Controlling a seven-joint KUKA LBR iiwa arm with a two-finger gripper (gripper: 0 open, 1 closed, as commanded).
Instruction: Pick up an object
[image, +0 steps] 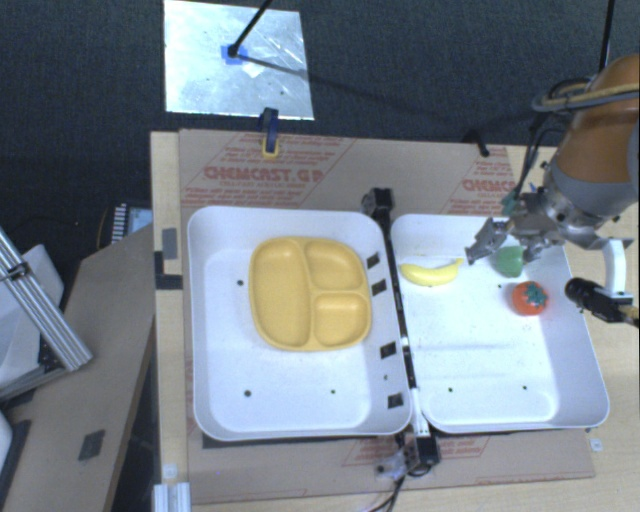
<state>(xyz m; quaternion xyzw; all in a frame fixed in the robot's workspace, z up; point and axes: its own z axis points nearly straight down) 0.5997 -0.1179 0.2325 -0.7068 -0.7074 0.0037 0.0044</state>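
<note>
Two white bins sit side by side on the worktop. A yellow tray (308, 293) lies in the left bin (215, 330). The right bin (500, 390) has a banana (431, 271), a red ball (529, 298) and a green thing (510, 262). The jaws (498, 243) hang just over the green thing, at its left edge. Whether they are open or closed cannot be told. It looks small, light and maybe soft, so a hold across its middle seems best.

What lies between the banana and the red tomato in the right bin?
In the camera view, the green object under the gripper sits roughly between the banana and the tomato, slightly above their line; otherwise bare bin floor.
</note>
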